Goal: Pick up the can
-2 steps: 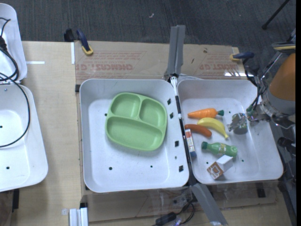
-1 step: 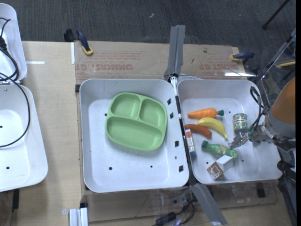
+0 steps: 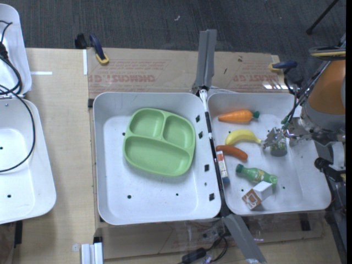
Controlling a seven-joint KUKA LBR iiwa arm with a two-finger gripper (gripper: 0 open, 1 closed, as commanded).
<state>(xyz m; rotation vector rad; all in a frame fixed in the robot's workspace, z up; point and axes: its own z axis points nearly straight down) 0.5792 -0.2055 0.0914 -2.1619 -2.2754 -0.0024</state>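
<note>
Two white bins sit side by side on the desk (image 3: pixel 60 70). The left bin (image 3: pixel 107 191) carries a green divided plate (image 3: pixel 160 142). The right bin (image 3: pixel 308 194) carries the clutter: a carrot (image 3: pixel 237 115) toward twelve o'clock, a banana (image 3: pixel 242 136) below it, an orange-red sausage-shaped piece (image 3: pixel 232 151), a green bottle (image 3: pixel 256 174) lying on its side, and a small carton (image 3: pixel 257 194) toward six o'clock.

The can (image 3: pixel 278 148) appears to be the small grey cylinder right of the bin's middle, toward three o'clock from the banana. It looks upright, so its long axis would run up out of the bin floor, though it is small and partly covered, and I cannot be sure of the tilt.

The arm (image 3: pixel 329 92) reaches in from three o'clock. Its pincer (image 3: pixel 276 138) sits directly over the can, at the can's twelve o'clock edge, with the metal fingertips (image 3: pixel 270 140) right against or just above the can's top. Whether the pincer is spread or closed cannot be told at this size, nor whether the can is actually between the fingers.

My judgement: the pickup is at the grasp stage, and the coming move turns on the fingers straddling the can's round body and not resting on its top.
</note>
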